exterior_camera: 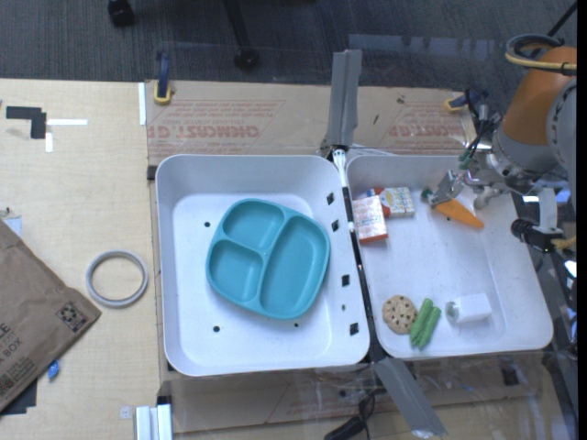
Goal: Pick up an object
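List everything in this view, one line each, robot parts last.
bins: two, white, side by side on the bench
divided plate: one, teal, middle of the left bin
carton: one, red and white, right bin by the divider
small packet: one, white with colours, beside the carton
toy carrot: one, orange, right bin's far side
cookie: one, tan, right bin's near side
pea pod: one, green, next to the cookie
block: one, white, right bin's near right
tape roll: one, grey, left of the bins
arm: one, grey and orange, right
gripper: one, by the carrot
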You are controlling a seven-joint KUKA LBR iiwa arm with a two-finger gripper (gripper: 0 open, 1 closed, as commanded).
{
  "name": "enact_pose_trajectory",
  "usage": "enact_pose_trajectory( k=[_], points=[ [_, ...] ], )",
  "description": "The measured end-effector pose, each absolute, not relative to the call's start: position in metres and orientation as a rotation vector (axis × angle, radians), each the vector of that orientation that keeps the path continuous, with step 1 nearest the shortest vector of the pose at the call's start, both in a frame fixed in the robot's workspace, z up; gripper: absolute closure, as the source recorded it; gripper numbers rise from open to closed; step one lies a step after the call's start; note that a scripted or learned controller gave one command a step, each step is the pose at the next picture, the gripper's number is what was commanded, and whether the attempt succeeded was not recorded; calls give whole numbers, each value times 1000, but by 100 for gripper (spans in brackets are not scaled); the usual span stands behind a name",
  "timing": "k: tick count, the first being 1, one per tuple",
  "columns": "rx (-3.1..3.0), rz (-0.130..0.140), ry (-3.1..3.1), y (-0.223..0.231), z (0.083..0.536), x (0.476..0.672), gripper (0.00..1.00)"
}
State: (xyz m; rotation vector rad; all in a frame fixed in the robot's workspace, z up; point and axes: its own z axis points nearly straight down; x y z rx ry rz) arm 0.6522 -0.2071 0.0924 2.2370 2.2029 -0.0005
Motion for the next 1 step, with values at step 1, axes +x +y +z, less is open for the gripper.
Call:
enact_pose_trajectory(
  k=[1],
  points=[
    [2231,-3,2206,-207,102,653,100]
  ],
)
